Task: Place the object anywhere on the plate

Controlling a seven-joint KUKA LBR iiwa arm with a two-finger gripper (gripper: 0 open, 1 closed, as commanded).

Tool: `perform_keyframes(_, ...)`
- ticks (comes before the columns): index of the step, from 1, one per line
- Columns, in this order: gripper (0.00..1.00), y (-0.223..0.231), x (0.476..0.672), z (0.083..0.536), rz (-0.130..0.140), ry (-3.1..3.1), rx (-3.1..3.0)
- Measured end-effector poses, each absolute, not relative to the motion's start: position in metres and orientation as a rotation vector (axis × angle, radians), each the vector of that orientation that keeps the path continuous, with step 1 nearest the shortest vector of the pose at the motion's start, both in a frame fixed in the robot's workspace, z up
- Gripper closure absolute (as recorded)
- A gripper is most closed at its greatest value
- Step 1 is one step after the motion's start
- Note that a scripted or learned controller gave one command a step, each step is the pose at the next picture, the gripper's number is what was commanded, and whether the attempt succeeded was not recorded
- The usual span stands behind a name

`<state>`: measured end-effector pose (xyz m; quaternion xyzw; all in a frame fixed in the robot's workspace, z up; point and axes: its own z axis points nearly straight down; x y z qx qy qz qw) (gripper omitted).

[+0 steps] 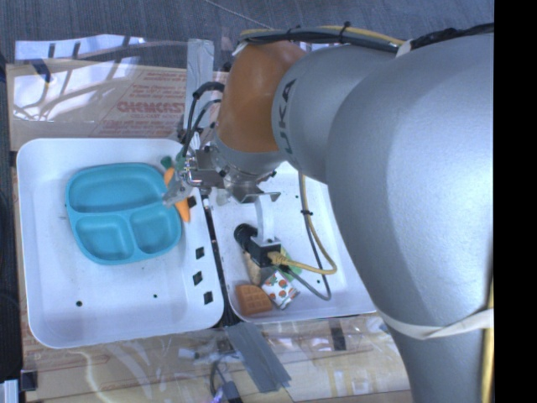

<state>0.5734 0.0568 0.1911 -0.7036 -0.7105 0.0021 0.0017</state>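
A blue three-compartment plate [117, 211] lies in the left bin [50, 300]. My gripper [179, 191] hangs at the plate's right edge, over the divide between the two bins. An orange toy carrot [185, 211] with a green top [166, 163] sits between its fingers, orange showing above and below one finger. The gripper is shut on it. The carrot hangs over the plate's right rim, and I cannot tell whether it touches the plate.
In the right bin [336, 305], near the front, lie a brown waffle-like piece [251, 298] and a white block with coloured dots [282, 290]. The bulky grey arm [403, 158] covers much of the right bin. Cardboard [101, 99] lies behind the bins.
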Motion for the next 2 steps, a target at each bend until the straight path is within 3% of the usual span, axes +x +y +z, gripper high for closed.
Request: perform_keyframes(2, 0.00, 0.0568, 0.5734, 0.1911, 0.007, -2.230, -2.208)
